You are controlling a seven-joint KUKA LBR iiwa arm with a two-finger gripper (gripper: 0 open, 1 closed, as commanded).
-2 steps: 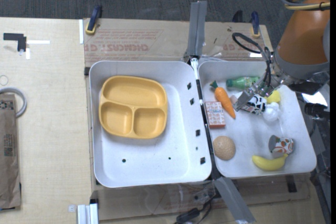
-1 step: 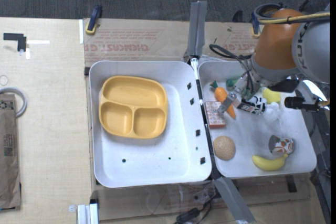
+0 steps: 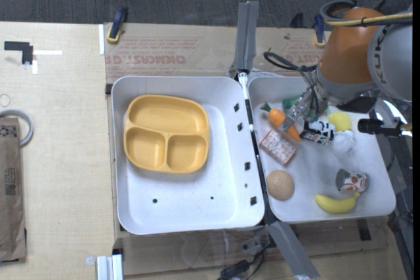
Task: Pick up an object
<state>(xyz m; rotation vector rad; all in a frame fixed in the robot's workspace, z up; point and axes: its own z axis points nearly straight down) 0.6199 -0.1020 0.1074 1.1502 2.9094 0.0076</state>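
Note:
My gripper [image 3: 302, 112] hangs low over the back of the right bin [image 3: 374, 206], under the orange band of the arm [image 3: 349, 42]. Directly beneath and beside it lie an orange carrot [image 3: 283, 122], a green item [image 3: 290, 103] and a black-and-white toy [image 3: 319, 134]. I see nothing clearly lifted by the gripper. Farther forward in the same bin are a red-and-white packet [image 3: 278, 146], a tan round ball [image 3: 281, 184], a banana [image 3: 335, 203] and a patterned cup [image 3: 352, 181]. A yellow lemon [image 3: 340, 120] and a white lump [image 3: 345, 140] lie to the right.
The left bin [image 3: 190, 210] holds a yellow divided plate [image 3: 167, 134]. A grey divider post [image 3: 247, 33] rises between the bins at the back. Cardboard [image 3: 170, 52] lines the bench behind them, and cables [image 3: 289, 62] trail near the arm.

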